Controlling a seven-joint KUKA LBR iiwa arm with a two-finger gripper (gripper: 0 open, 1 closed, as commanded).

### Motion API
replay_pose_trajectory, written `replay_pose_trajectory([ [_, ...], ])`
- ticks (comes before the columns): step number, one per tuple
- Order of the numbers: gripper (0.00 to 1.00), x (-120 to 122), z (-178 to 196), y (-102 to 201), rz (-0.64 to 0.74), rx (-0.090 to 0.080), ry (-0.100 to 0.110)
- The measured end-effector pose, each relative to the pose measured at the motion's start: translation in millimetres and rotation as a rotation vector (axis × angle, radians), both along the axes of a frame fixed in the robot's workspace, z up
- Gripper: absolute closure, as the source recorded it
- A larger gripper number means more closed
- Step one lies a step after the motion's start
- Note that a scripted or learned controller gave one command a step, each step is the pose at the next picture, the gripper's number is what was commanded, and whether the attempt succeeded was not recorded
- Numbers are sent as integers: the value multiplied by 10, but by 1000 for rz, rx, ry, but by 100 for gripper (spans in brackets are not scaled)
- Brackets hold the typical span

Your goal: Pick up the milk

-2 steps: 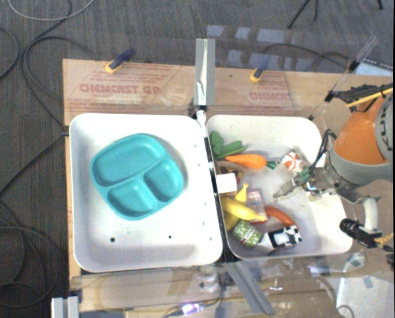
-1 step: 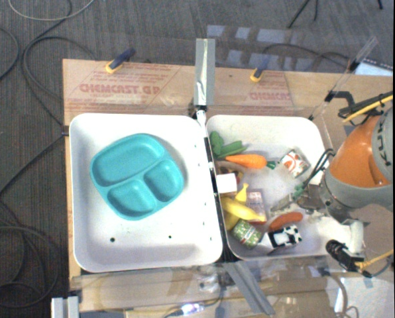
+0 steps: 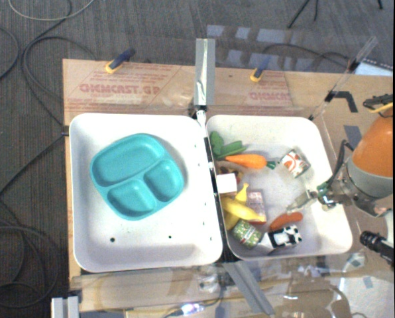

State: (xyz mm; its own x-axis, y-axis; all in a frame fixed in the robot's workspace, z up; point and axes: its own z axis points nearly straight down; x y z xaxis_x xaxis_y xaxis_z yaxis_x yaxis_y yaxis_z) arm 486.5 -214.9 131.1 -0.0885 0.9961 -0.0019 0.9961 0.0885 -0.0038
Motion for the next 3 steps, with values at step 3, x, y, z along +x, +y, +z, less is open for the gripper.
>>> replay_pose_trajectory([
  [3,0,109,-315,328,450,3,-2],
])
